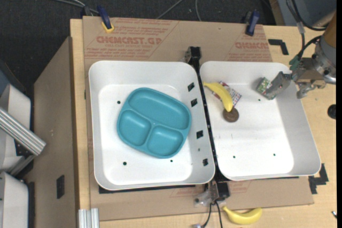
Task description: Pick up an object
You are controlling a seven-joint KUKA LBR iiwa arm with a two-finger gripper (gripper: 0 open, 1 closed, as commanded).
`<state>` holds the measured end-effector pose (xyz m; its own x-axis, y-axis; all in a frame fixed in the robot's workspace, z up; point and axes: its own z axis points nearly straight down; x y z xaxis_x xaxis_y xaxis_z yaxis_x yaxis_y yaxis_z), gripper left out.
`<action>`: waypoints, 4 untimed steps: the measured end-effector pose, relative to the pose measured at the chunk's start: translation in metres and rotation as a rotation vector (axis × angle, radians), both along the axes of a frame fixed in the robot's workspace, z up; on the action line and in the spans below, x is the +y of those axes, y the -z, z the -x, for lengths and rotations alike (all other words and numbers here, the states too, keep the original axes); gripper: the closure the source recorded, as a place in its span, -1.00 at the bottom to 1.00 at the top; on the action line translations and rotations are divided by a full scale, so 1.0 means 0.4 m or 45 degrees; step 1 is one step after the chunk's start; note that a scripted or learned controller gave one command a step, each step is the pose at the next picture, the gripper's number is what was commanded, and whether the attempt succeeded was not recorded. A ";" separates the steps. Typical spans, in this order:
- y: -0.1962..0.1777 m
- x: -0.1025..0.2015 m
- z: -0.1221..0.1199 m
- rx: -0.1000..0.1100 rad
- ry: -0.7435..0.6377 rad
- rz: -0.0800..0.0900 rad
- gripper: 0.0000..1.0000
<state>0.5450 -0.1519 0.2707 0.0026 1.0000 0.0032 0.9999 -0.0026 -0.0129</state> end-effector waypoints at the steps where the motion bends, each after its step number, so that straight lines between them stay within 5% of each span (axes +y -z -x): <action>1: -0.015 0.001 -0.005 -0.015 -0.004 0.003 -1.00; 4: 0.340 0.001 0.010 -0.007 -0.002 0.000 -1.00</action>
<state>0.5411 -0.1515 0.1346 0.0012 1.0000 0.0030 1.0000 -0.0012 -0.0074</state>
